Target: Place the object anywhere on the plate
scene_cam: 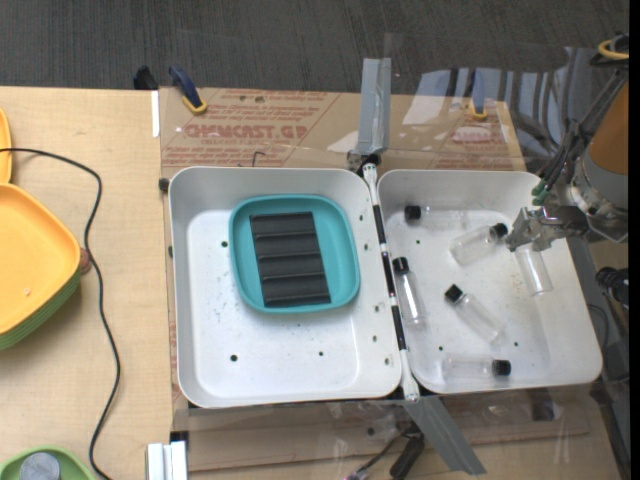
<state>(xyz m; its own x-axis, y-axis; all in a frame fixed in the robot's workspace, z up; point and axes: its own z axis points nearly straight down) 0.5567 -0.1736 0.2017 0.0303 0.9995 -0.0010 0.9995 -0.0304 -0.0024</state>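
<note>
Hovering gripper (530, 236) over right bin (570, 363)

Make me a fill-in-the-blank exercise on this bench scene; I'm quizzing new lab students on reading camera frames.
1. The teal plate sits in the ____ bin.
2. The clear vials with black caps, such as the vial near the gripper, lie in the ____ bin.
3. The ridged insert lying on the teal plate is coloured ____.
4. On the wooden bench at the left edge rest dishes coloured ____.

Missing words: left; right; black; yellow
</note>
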